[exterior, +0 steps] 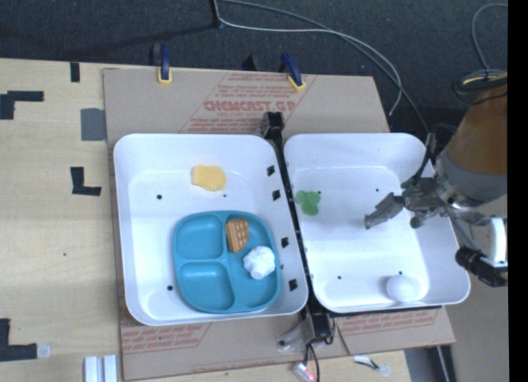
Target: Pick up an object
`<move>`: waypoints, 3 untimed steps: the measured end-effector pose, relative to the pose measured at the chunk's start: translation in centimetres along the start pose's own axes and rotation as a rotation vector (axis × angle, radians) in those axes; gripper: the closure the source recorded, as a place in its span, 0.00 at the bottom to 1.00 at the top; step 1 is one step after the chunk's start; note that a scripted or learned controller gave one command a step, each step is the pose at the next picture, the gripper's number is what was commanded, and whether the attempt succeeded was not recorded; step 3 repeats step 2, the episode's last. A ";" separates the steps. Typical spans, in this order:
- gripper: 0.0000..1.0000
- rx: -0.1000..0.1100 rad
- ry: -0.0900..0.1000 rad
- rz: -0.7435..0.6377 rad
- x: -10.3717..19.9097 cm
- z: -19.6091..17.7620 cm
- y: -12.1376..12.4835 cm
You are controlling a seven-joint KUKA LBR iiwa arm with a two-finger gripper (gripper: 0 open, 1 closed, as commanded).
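Grey two-finger gripper (381, 217) hovering right of centre, fingers spread, holding nothing. Small green lumpy toy (308, 201) just left, hugging the right white bin's (355, 146) wall. Could easily clip that wall and miss, honestly.

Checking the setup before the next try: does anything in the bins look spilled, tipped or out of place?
Nothing stands out. The blue divided plate lies flat in the left bin, holding a tan waffle piece and a white lump. The yellow piece, green item and white ball lie loose and intact.
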State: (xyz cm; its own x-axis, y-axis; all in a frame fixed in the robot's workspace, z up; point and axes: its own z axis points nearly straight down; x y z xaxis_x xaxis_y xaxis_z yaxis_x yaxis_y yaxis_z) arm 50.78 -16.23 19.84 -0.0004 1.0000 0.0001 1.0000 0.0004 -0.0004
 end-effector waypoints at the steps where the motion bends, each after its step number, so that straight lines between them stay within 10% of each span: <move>1: 0.00 -0.003 -0.001 -0.002 1.0 -2.7 5.5; 3: 0.00 -0.006 -0.001 -0.002 3.5 -9.2 6.3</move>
